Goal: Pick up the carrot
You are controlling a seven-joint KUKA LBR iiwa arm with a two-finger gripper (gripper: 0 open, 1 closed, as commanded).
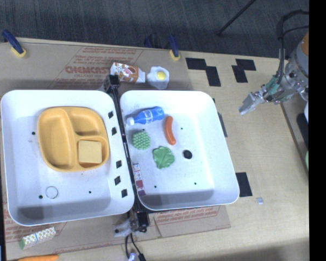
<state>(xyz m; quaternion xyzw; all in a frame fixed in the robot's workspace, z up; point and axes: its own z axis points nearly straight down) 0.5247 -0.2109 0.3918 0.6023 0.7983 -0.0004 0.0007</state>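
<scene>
The carrot (170,130), a short orange stick, lies in the right white bin (220,145), just right of the blue bottle (146,116). My gripper (250,103) hangs over the bare bench to the right of that bin, well away from the carrot, its tip pointing left toward the bin. Nothing shows between its fingers.
The right bin also holds a round green piece (141,140), a leafy green piece (163,157) and a small dark disc (187,155). The left bin (16,162) holds a yellow divided plate (57,132) with a tan block (90,151). A small packet (125,72) and an egg-like toy (158,76) lie behind the bins.
</scene>
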